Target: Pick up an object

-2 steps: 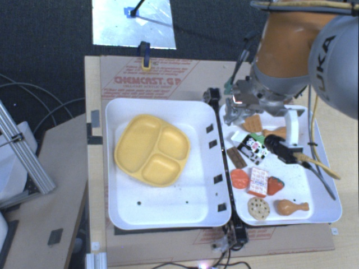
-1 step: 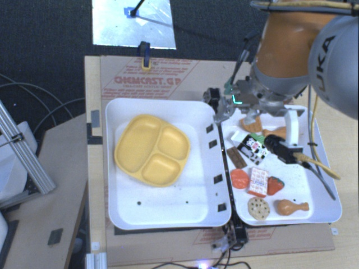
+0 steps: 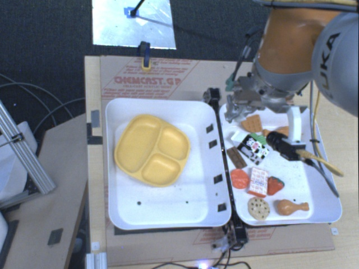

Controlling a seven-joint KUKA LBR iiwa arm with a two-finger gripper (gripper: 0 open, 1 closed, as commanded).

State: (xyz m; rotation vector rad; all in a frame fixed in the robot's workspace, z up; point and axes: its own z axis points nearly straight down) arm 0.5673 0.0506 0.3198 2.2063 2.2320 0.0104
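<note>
Claw (image 3: 242, 106) hangs over the far-left corner of the right bin (image 3: 322, 198). Whether it is open or closed cannot be told from here, and nothing is seen gripped in it. Just near of it a tan cracker (image 3: 254, 123) lies flat on the bin floor, the closest candidate for the pick. To do the step well, I judge the claw should centre over one thing and come straight down, since a flat piece gives little to grip and may slide rather than lift. A bulkier choice would likely be safer: the black-and-white block (image 3: 253, 148) a little nearer, or the white-and-red box (image 3: 258, 181) nearer still.

Crowding is the trouble. The block has a brown bar (image 3: 236, 157) just to its left. The box lies between a red-orange disc (image 3: 240, 178) and a red berry-like piece (image 3: 275, 185), touching or nearly so, and closing there could catch a neighbour. The cookie (image 3: 258, 208) and the drumstick (image 3: 291, 207) by the near rim lie a little apart from each other, with bare floor to the right.

The wall shared with the left bin (image 3: 129, 206) runs close on the claw's left, so there is small margin that way. Open room lies rightward and near in the right bin. There is more across the left bin, around the yellow divided plate (image 3: 151, 149), which sits well apart from everything else.
</note>
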